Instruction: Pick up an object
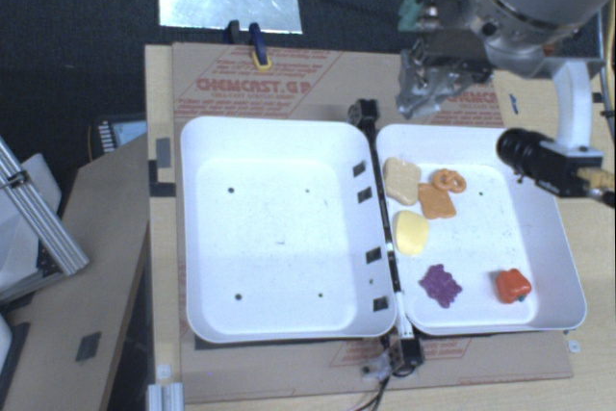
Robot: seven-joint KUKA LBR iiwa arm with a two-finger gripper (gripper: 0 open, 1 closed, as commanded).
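6 small toys lie bunched in the right bin (553, 236), gripper (428, 96) hovering above its far rim, finger state impossible to tell; risk: the bread slice (402, 180), pretzel (448, 180) and orange block (436, 203) touch, so a grab may slip.

White bins (269, 135) hold a purple piece (441, 284), red pepper (513, 285), yellow piece (411, 232).
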